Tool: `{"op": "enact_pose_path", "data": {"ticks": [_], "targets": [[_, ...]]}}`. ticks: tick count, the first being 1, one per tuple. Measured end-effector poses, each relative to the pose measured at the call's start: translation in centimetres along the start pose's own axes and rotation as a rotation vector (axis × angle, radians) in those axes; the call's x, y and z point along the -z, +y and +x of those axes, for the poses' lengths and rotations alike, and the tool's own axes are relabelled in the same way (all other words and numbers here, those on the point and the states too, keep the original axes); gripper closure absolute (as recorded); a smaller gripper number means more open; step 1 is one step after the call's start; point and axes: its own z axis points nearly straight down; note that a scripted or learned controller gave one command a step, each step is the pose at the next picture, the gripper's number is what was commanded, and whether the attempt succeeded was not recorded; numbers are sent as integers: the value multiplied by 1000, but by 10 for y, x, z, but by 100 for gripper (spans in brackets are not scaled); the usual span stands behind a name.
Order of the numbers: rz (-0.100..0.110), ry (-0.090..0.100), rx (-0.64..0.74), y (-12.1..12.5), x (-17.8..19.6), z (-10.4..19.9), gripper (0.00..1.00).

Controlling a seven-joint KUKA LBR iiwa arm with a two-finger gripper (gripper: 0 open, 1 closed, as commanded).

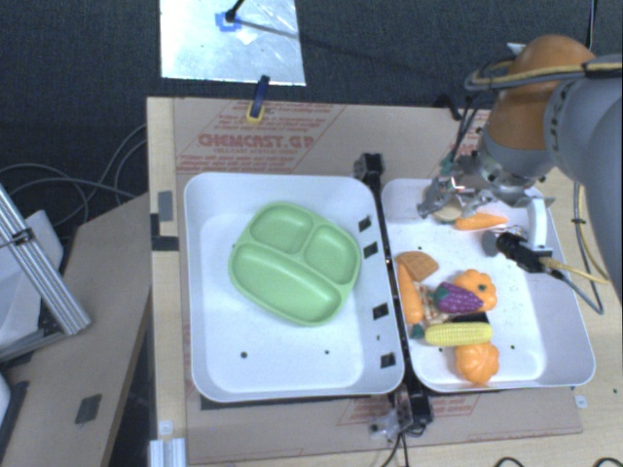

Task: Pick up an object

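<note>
camera view: the worktop carries two shallow white bins side by side. the left bin holds a green divided plate and nothing else that can be made out. the right bin holds the toy food: a carrot near the far end, and closer to the camera a tight cluster of a cracker-like piece, a long orange piece along the inner wall, a purple bunch of grapes, an orange pepper-like piece, a corn cob and another orange piece.

the arm reaches in from the right, and the gripper hangs over the far end of the right bin, just beside the carrot. whether the fingers are wide or narrow cannot be told; the metal parts blur together against the white floor, and nothing is seen between them.

the likely target is the carrot, judged from how near it lies. it sits to one side of the gripper, not under it, so a straight descent could close on nothing or nudge the carrot away. a smooth, tapered toy may also squirt out of a pinch. the far wall of the bin is close, so the fingers could strike it.
</note>
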Motion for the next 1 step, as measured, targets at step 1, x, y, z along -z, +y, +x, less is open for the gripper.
{"op": "enact_pose_path", "data": {"ticks": [1], "targets": [[2, 1, 4, -3, 44, 1, 100]]}}
